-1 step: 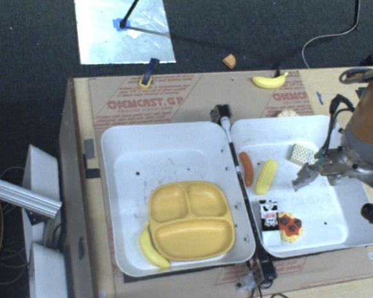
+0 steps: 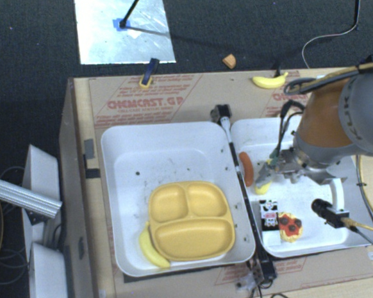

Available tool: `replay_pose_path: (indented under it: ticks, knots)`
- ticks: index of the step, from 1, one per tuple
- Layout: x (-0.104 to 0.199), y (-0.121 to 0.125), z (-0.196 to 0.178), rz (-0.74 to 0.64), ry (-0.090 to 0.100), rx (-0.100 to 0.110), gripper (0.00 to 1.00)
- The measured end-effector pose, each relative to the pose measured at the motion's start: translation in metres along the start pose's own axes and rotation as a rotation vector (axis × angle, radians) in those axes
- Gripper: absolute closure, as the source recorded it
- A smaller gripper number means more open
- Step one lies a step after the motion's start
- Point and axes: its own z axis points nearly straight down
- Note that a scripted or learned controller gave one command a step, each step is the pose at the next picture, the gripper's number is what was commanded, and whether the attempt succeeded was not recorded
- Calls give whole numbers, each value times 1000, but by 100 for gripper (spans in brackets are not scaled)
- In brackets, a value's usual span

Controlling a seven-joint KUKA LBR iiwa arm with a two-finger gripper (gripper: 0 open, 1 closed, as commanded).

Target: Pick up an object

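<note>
The 1 arm (image 2: 357, 109) enters from the right side of the camera view, grey outer link uppermost, orange band directly below it. The wrist angles down and to the left. The gripper (image 2: 270, 171) sits at the lowest point, fingers directed downward and left.

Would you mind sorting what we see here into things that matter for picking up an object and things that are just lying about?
Job in hand:
- gripper, low in the right bin
- small yellow piece by its tip
- hot dog
- black-and-white card
- red and yellow toy

Lying about:
- yellow divided tray and banana in the left bin
- banana on the bench
- orange lump on the floor
</note>
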Motion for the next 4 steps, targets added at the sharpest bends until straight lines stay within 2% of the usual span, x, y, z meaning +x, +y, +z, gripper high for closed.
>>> replay_pose_path:
  ticks: [1,2,3,4]
  knots:
    - [-7,-21,30,2,-1,-2,0]
    - [-2,43,29,0,-1,-5,0]
    - [-2,43,18,-2,-1,-6,100]
    - [63,19,-71,-1,0,-5,100]
